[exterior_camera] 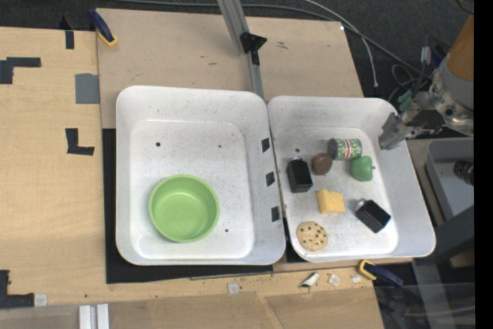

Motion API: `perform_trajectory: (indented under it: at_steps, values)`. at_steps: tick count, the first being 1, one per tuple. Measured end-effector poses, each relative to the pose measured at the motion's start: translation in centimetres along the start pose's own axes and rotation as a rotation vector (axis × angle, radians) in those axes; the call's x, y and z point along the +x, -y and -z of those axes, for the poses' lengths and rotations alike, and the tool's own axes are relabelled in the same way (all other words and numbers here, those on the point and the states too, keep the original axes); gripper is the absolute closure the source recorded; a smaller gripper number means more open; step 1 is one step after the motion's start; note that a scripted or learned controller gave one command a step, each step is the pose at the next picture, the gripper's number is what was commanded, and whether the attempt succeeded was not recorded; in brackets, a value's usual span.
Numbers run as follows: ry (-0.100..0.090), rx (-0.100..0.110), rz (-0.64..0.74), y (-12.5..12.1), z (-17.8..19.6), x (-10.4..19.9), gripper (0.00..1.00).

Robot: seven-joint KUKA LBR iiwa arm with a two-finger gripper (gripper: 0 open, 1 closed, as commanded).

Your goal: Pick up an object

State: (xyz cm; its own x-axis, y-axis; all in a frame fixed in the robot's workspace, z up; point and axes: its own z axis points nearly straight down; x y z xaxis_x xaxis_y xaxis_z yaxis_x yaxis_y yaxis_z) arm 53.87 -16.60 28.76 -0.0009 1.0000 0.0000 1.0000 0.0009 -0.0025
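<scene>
Your pickable things all lie in the right bin (408, 189), bunched in its middle: a can (344, 148) on its side, a brown lump (321, 163) touching its left end, a green piece (361, 168) just below the can, a black block (299, 175) to the left, a yellow wedge (331, 202), a second black block (373, 215) toward the right wall, and a cookie (312, 236) near the front rim. The can, lump and green piece crowd each other, so a descent there would likely nudge a neighbour; the cookie and the second block stand more apart and look like easier targets.

Your gripper (390, 132) hovers at the bin's upper right edge, off to the side of the cluster and touching none of it. You cannot tell from this slant how it is set, and nothing is seen in it. By the look of it, the pick has not begun.

The left bin (131, 166) holds a green bowl (183, 208), well apart from the arm.
</scene>
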Motion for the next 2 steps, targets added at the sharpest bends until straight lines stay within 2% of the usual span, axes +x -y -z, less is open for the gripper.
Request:
perform_trajectory:
  at_steps: [1, 2]
  values:
    - [0.000, 0.000, 0.000, 0.0, 0.0, 0.0, 0.00]
    - [0.000, 0.007, -0.002, 0.8, -5.7, -0.8, 0.00]
